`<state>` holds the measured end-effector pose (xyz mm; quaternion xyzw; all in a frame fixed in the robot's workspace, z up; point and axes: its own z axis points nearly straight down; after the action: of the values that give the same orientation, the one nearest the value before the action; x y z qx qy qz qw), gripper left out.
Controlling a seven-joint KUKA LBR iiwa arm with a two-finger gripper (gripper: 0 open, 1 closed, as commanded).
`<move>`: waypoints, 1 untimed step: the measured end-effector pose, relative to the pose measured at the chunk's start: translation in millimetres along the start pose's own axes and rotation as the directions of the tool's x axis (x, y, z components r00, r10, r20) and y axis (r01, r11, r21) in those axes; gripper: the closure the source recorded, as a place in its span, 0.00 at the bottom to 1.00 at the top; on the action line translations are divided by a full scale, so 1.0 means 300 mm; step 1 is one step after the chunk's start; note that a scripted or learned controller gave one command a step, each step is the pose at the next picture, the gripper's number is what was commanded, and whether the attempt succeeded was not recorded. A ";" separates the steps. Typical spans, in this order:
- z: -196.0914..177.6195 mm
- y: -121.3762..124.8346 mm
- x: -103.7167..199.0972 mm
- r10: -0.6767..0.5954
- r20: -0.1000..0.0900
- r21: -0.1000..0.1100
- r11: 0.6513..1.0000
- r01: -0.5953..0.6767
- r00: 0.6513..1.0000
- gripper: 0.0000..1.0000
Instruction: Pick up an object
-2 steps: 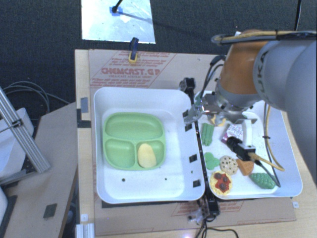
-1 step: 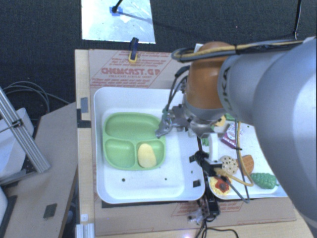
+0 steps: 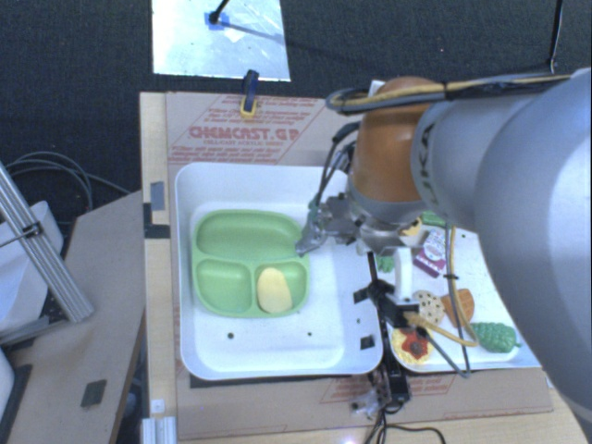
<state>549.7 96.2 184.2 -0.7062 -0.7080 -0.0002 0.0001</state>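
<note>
Camera view, arm: grey arm with orange band reaches in from the right, wrist low over the left bin (image 3: 277, 363).
Gripper position: gripper (image 3: 310, 237) sits at the right rim of the green divided tray (image 3: 231, 234), at the edge of its upper compartment.
Finger state: cannot tell; the fingertips are small, dark and blurred against the tray rim, and no gap or pinch can be made out.
Held item: none seen between the fingers.
Candidate object, left bin: a pale yellow oval piece (image 3: 274, 289) lies in the tray's lower right compartment, just below the gripper and apart from it.
Candidate objects, right bin: a round plate with red food (image 3: 413, 345), a green broccoli-like piece (image 3: 492, 337), a small purple-and-white pack (image 3: 429, 255) and other small items, partly hidden by the arm.
Tray: lies flat in the left bin, not lifted.
Work done: approach into the left bin, as judged from the gripper's place.
Work left: closing on an object and lifting it clear; nothing is raised off a bin floor.
Risk, judged: the gripper stands at the tray rim rather than over the yellow piece, so a grasp here may catch the rim or nothing.
</note>
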 end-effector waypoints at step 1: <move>-0.103 0.382 -0.222 0.005 0.004 -0.014 1.000 -0.005 1.000 0.00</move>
<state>664.4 29.7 215.2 -0.7080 -0.7061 -0.0036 -0.0062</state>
